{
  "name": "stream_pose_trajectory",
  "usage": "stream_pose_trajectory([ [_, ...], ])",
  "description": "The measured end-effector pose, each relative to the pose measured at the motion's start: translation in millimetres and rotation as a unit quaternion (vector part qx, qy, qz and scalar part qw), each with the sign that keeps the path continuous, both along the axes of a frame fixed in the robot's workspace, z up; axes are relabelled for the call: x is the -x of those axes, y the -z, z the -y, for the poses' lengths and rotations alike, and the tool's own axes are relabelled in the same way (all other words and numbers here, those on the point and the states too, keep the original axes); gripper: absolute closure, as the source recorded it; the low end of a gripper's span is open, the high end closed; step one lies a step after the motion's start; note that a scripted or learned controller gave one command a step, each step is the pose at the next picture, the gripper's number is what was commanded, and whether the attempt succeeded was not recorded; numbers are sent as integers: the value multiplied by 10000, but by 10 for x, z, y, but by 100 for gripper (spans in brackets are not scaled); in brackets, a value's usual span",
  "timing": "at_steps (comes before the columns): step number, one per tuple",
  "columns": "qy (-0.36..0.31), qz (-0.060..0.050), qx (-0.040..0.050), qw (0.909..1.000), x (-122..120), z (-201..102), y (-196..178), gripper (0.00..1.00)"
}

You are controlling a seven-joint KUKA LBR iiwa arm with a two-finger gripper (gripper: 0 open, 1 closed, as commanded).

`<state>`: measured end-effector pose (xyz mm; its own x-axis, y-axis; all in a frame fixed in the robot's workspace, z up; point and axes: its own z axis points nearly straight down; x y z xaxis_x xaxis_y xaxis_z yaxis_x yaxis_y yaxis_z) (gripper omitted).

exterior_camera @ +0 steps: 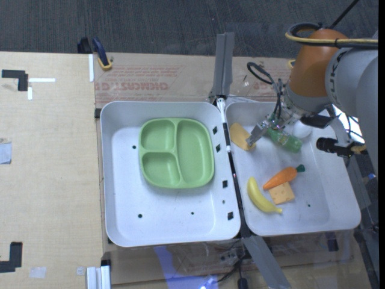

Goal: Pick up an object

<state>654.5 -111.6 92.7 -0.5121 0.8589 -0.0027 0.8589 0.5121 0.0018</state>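
My gripper (262, 132) hangs low over the back of the right bin (337, 212), reaching in from the right. Its tip is right beside a pale yellow wedge (239, 136) near the bin's left wall. A green bottle-like object (287, 141) lies just under and to the right of the gripper, partly covered by it. Further forward lie an orange carrot (281, 176), an orange-yellow block (281, 192) and a yellow banana (261, 196). I cannot see any of them held.
The left bin (120, 215) holds a green divided plate (177, 153). The grey and orange arm (319, 59) looms over the right bin's back right corner, with cables trailing beside it. A raised divider (227, 155) separates the bins.
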Motion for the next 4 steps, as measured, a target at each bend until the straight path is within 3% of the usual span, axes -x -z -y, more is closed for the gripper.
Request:
stream_pose_trajectory([
  [1, -53, 0, 3, 10000, -49, 443, -613, 0],
  [2, -758, -6, -1, 9971, -36, 359, 2, 0],
  [3, -747, 17, 4, 9972, -47, 366, -106, 100],
  [4, 273, -15, -2, 9996, 136, -343, -1281, 100],
])
